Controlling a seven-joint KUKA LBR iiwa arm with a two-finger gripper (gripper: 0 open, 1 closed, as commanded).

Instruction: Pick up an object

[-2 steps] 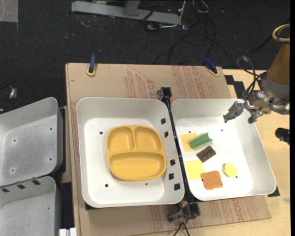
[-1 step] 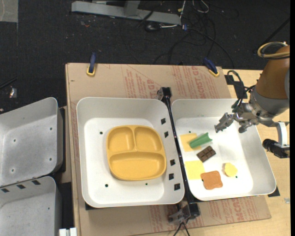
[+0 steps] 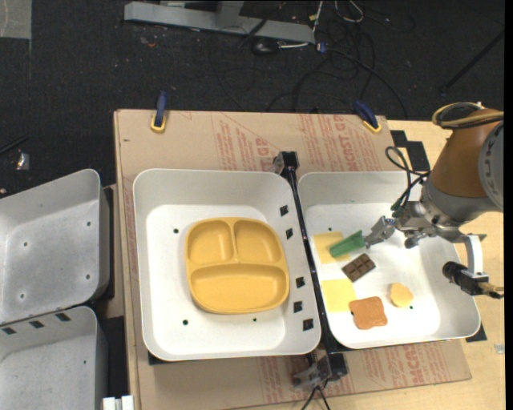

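A dark speckled floor (image 3: 72,64) surrounds the brown bench board (image 3: 216,136). Black cables (image 3: 353,56) and a grey metal bar (image 3: 216,20) lie far back. White perforated panels (image 3: 48,240) sit left.

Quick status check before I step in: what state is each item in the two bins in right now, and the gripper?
yellow divided tray: flat in left bin, upright.
green block: in right bin, at gripper tip; grip unclear.
brown chocolate piece: lying flat.
yellow squares: lying flat.
orange toast piece: lying flat.
small yellow piece: resting loose.
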